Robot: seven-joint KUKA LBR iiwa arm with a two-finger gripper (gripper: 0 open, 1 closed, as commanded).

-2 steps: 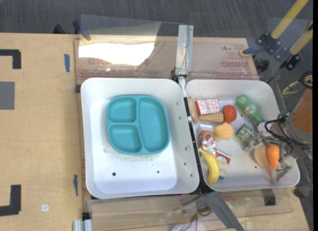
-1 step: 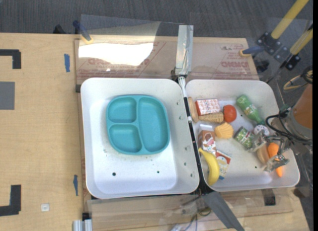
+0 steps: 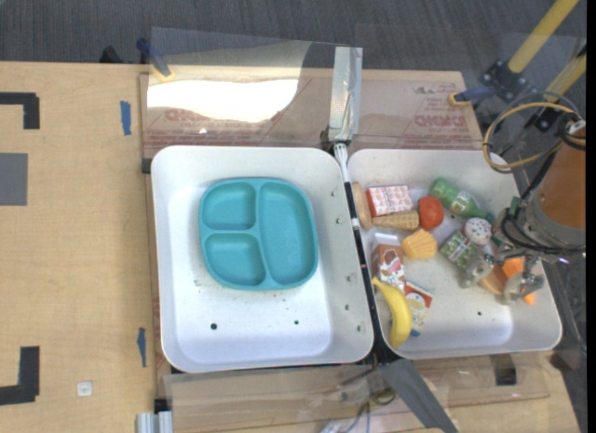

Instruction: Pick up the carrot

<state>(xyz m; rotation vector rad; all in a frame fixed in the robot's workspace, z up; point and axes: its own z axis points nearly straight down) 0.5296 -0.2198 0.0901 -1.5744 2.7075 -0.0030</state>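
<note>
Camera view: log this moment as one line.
arm: reaching in from right | gripper: low in right bin, at carrot | grasp: not confirmed | banana: right bin, front left | teal plate: left bin

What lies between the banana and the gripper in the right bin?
In the camera view, the stretch of the right bin's floor between the banana and the gripper is bare white; the carrot sits right at the gripper.
</note>
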